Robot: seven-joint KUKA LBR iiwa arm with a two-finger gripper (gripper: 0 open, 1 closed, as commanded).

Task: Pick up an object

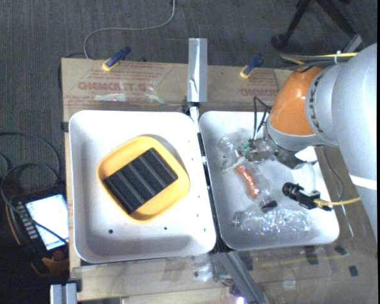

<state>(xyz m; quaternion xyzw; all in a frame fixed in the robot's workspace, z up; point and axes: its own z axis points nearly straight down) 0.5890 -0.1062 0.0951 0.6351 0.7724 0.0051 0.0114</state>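
Camera view. Right bin (218, 201): I am hovering the pincer (256, 149) toward the bin's 11 o'clock; clenched or released, I cannot tell. An orange piece (247, 179) is lying just at its 6 o'clock, probably the target as it is nearest. Left bin (88, 138): a yellow block (144, 177) is sitting centred, well apart.

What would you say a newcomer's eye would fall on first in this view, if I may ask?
A large yellow block with a black ribbed top sits askew in the left bin. The grey arm with its orange band reaches in from the right, its tool above the right bin, close to a small orange-pink piece and clear plastic scraps.
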